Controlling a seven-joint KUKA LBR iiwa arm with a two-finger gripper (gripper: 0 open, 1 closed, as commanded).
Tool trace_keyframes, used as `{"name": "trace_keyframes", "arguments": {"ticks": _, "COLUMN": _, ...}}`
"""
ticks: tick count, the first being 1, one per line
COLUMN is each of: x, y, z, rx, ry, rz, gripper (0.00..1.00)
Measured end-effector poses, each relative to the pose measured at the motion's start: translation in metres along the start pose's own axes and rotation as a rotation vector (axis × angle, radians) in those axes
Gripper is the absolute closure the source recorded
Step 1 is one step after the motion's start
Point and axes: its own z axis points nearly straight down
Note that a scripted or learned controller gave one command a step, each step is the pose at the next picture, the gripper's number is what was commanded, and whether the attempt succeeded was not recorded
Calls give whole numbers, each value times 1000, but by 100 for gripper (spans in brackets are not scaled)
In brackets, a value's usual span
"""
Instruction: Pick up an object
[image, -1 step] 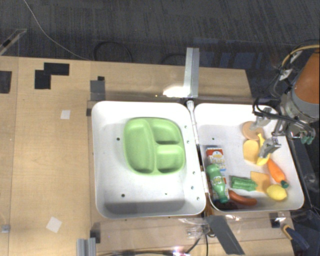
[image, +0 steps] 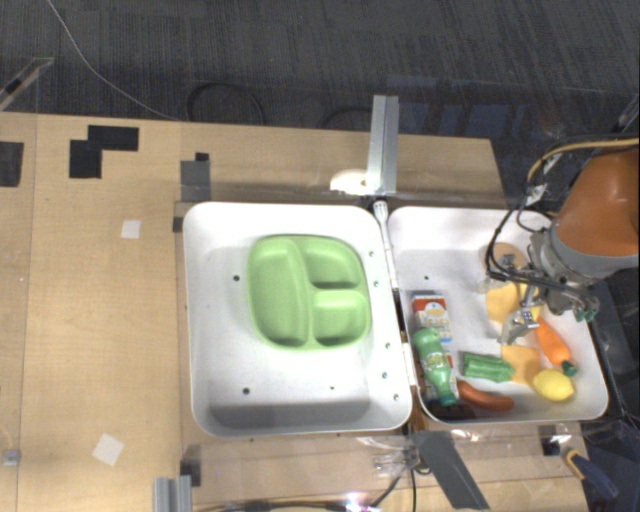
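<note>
Over the right bin: arm (image: 600, 215) reaches in from the right, orange band above the wrist, gripper (image: 522, 322) lowered among the toy food in the bin's right half.
Jaws state: cannot tell; the tips are small and dark against the yellow pieces, and no item is seen between them.
Right bin (image: 440, 232): holds all loose items, crowded toward its near and right sides; far-left part bare.
Candidate items: yellow piece (image: 500, 300) just beside the gripper; orange piece (image: 520, 357) just below it; carrot (image: 552, 345) to its right; lemon (image: 553, 385) near the front right corner; green vegetable (image: 486, 367) lying flat; red-brown sausage (image: 485, 400) at the front wall; green bottle (image: 432, 362) and a red-and-white carton (image: 430, 312) along the left wall.
Left bin (image: 215, 300): carries a green divided plate (image: 305, 290), lying flat near the middle, well apart from the gripper.
Counter (image: 90, 330): wooden, with black markings at far left.
Progress, judged: approach appears done; every item rests on the bin floor, none lifted.
Remaining, judged: secure a hold on one item, likely the yellow or orange piece nearest the gripper, then raise it clear.
Risk, judged: items lie close together, so neighbours may be nudged or the hold may slip.
</note>
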Motion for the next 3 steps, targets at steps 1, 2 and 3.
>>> {"name": "trace_keyframes", "arguments": {"ticks": 1, "x": 63, "y": 26, "z": 6, "rx": 2, "ry": -5, "rz": 4, "gripper": 0}}
{"name": "trace_keyframes", "arguments": {"ticks": 2, "x": 78, "y": 8, "z": 0, "rx": 0, "ry": 1, "rz": -468, "gripper": 0}}
{"name": "trace_keyframes", "arguments": {"ticks": 3, "x": 81, "y": 4, "z": 6, "rx": 2, "ry": -5, "rz": -518, "gripper": 0}}
